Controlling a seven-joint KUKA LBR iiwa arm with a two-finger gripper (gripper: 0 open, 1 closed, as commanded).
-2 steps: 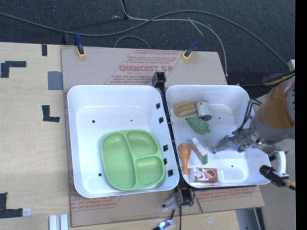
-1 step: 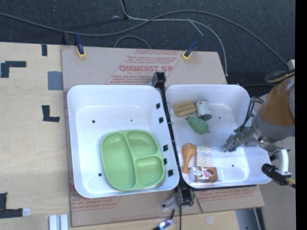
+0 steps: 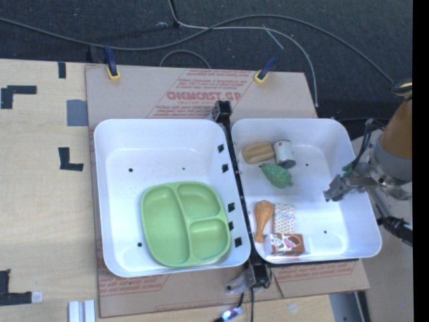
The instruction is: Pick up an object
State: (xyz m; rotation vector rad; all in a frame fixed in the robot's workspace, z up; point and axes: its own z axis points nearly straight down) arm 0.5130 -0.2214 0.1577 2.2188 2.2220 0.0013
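Bins, two of them, shallow and white, sit side by side on a brown cardboard sheet (image 3: 201,96) laid over the pale wooden surface (image 3: 40,180). In the left bin (image 3: 110,146) lies one light green plate (image 3: 186,223) with three compartments, resting flat toward the near right corner. The right bin (image 3: 335,247) holds five small items. One tan bread roll (image 3: 258,152) lies near the far left, its long axis running left to right. Touching its right end is one small grey and white can (image 3: 284,153). Just in front of these is one dark green leafy toy (image 3: 277,175), stretched diagonally from far left to near right. Nearer the front, one orange drumstick-shaped toy (image 3: 263,219) lies with its long axis running front to back, the fat end away from the camera. Beside it on the right sits one flat printed packet (image 3: 287,237), its length also running front to back. The grey arm reaches in from the right, and its hand (image 3: 337,188) hovers at the right wall of the right bin, well apart from every item; I cannot tell whether it is open or closed, and nothing is visible in its grip.
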